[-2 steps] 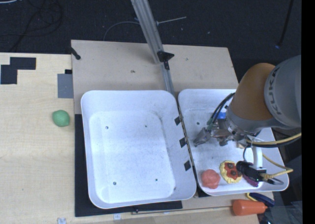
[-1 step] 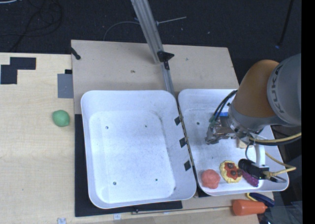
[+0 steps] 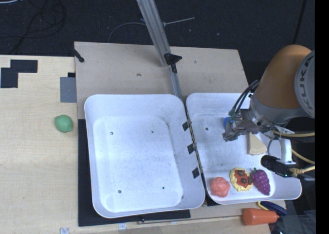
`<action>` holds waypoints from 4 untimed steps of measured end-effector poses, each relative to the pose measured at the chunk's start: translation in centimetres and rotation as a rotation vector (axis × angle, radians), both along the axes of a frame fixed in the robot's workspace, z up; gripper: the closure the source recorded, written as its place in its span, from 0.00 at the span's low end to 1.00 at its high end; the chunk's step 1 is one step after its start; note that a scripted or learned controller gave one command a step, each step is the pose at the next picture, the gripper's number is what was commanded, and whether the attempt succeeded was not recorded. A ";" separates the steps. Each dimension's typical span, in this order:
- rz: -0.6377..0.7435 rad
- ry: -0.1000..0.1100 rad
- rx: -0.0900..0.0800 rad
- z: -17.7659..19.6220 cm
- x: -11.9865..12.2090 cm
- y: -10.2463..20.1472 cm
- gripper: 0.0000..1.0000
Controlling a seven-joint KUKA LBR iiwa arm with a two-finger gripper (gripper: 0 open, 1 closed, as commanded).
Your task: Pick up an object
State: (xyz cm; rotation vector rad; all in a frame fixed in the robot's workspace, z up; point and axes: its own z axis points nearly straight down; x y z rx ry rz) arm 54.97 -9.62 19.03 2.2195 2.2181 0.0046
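Pincer (image 3: pixel 230 134) grip unclear; 2 white bins (image 3: pixel 136 158) on bench (image 3: pixel 118 68), dark floor behind

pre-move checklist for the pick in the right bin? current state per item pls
1. Targets present in right bin: ok. A pink-red piece, a yellow and red piece and purple grapes lie along its near edge.
2. Gripper over right bin: ok, but it sits up-bin of those three, not above any of them.
3. Item between the fingers: cannot tell.
4. Target spacing: not ok. The yellow piece and grapes touch; the pink-red piece lies slightly apart.
5. Tan block beside the wrist: cannot tell if it clears the arm.
6. Strays outside the bins: green ball on the bench, orange item at the front.
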 end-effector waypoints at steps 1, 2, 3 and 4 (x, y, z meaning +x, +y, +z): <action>0.000 0.000 0.000 5.2 0.1 0.0 1.00; 0.004 0.006 0.001 4.2 -0.1 4.6 1.00; 0.004 0.006 0.001 3.1 0.4 9.7 1.00; 0.004 0.005 0.001 3.1 1.5 14.5 1.00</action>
